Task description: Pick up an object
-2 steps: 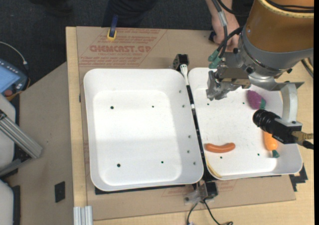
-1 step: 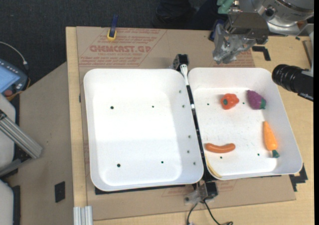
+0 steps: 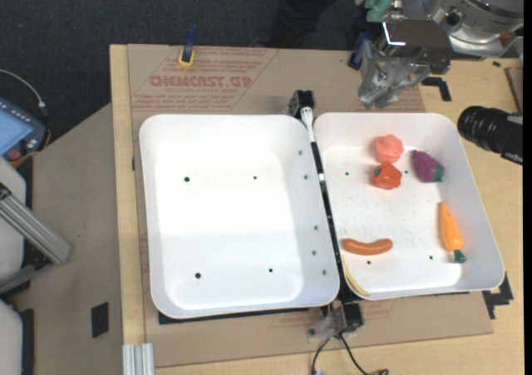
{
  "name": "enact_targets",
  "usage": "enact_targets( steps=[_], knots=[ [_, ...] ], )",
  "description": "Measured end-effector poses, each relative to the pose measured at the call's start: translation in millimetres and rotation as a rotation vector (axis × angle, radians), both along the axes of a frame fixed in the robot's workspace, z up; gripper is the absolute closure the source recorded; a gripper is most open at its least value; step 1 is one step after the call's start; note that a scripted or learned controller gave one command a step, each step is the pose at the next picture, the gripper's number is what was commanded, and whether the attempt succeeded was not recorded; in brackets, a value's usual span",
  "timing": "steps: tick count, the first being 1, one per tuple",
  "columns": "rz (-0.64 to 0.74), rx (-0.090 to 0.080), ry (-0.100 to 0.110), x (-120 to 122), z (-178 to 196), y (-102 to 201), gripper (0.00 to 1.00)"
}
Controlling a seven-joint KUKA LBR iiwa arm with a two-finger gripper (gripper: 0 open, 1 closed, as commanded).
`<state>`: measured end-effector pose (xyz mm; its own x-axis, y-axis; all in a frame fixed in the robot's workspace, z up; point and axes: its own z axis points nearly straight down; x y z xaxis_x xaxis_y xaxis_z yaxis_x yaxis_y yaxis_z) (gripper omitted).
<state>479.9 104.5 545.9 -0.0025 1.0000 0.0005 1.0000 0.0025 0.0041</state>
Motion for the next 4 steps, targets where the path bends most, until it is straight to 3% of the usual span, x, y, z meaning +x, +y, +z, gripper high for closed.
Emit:
enact_targets(
  steps=[1, 2, 3, 4],
  knots=[
    [0.002, 0.000, -0.003, 1, 10, 1, 1.00],
    [0.003, 0.001, 0.000, 48, -12, 69, 1.00],
    [0.001, 0.000, 0.005, 105, -73, 121, 1.00],
    [-0.004, 0.001, -0.002, 167, -106, 120, 1.00]
  ],
)
